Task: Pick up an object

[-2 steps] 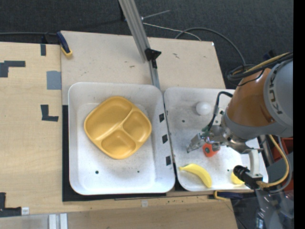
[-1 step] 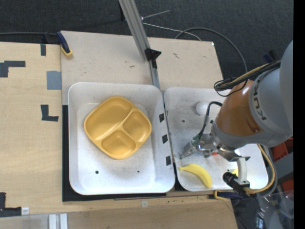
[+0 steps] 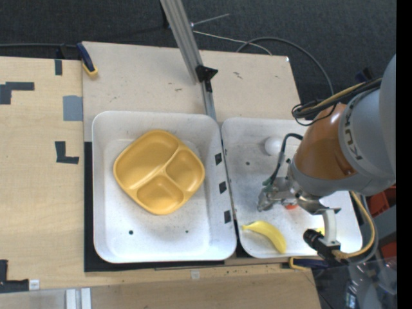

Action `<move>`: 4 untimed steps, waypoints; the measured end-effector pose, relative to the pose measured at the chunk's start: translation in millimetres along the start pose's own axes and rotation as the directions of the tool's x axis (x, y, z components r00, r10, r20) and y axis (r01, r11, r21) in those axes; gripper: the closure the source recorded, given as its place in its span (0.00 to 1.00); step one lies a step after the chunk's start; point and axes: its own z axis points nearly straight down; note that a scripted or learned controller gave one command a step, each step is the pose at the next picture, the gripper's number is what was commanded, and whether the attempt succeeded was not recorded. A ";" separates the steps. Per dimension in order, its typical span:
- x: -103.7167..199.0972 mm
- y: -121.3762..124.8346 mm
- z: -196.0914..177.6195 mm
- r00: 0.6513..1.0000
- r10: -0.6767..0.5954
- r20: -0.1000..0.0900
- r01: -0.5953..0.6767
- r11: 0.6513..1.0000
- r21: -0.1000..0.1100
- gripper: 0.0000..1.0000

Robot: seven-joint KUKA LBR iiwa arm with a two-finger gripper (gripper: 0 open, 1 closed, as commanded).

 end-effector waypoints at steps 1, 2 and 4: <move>-2.2 -3.4 -42.5 1.000 0.002 0.003 -0.002 1.000 -0.007 1.00; -4.9 -5.8 -104.5 1.000 0.001 0.004 -0.001 1.000 -0.010 1.00; 48.7 17.3 -144.0 1.000 -0.004 0.002 0.004 1.000 -0.004 1.00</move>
